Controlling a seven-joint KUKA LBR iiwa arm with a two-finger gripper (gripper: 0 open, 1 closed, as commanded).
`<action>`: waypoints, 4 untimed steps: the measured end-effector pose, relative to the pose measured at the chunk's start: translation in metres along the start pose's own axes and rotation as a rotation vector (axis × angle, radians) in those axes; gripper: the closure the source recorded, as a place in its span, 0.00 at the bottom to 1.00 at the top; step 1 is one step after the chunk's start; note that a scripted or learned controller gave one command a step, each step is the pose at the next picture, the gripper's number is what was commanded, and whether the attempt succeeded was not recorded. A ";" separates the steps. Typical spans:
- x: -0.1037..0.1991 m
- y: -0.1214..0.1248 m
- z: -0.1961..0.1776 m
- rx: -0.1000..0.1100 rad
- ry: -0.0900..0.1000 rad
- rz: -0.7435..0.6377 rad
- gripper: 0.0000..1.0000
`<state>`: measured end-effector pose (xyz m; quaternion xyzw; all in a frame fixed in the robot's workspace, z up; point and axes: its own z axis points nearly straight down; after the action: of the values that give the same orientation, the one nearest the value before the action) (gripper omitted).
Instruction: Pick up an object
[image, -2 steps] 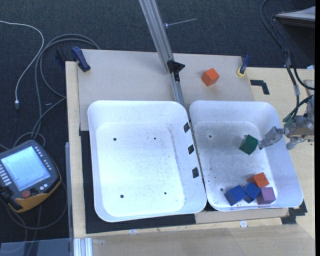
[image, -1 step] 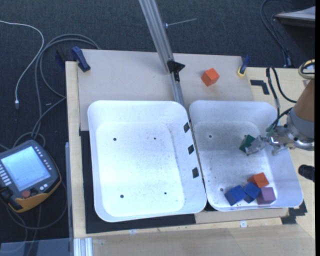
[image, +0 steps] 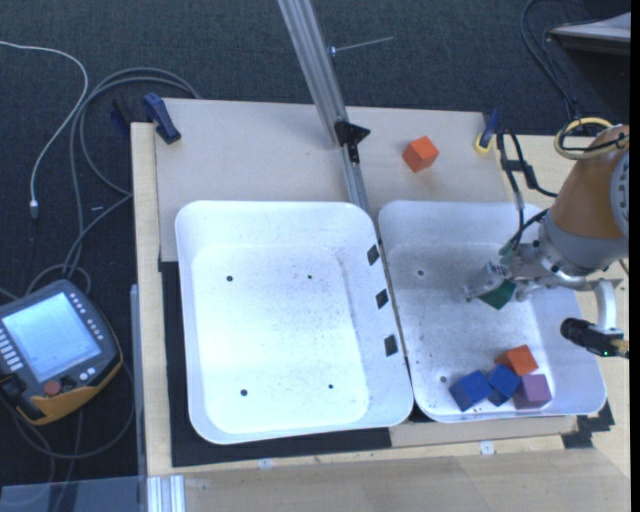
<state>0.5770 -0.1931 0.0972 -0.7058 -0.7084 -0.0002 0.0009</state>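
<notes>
Huddled against the near wall of the right bin (image: 440, 215): 4 small blocks, namely 2 blue blocks (image: 485, 387) touching each other, an orange block (image: 520, 359) just behind them, and a purple block (image: 533, 390) at their right. Probably gathered there by the bin's sloping floor. Awkward to grasp, packed so close to the wall.

Farther up the same bin, well apart from that cluster, a green object (image: 496, 296) on open floor, with room on every side. Looks like the likeliest pick for this try. Directly over it, touching or nearly so, the gripper (image: 492, 285), pointed down and leftward from the arm (image: 585, 210) reaching in at the right. Cannot tell whether open or closed, since its tip and the green object blur together at this angle. Cannot tell either whether anything is gripped. Judged as the descent or closing stage of a grasp, with no lift yet.

Beside it, the left bin (image: 270, 215), its floor speckled. Beyond both bins, an orange cube (image: 421, 153) alone on the surface (image: 250, 140), outside the working area and probably out of play.
</notes>
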 end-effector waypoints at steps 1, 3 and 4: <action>-0.002 0.000 -0.014 -0.005 -0.002 0.001 1.00; 0.042 0.019 -0.002 -0.003 -0.001 -0.002 0.00; 0.000 -0.004 -0.003 0.002 -0.002 0.007 0.00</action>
<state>0.5735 -0.1928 0.1000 -0.7082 -0.7060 0.0013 0.0010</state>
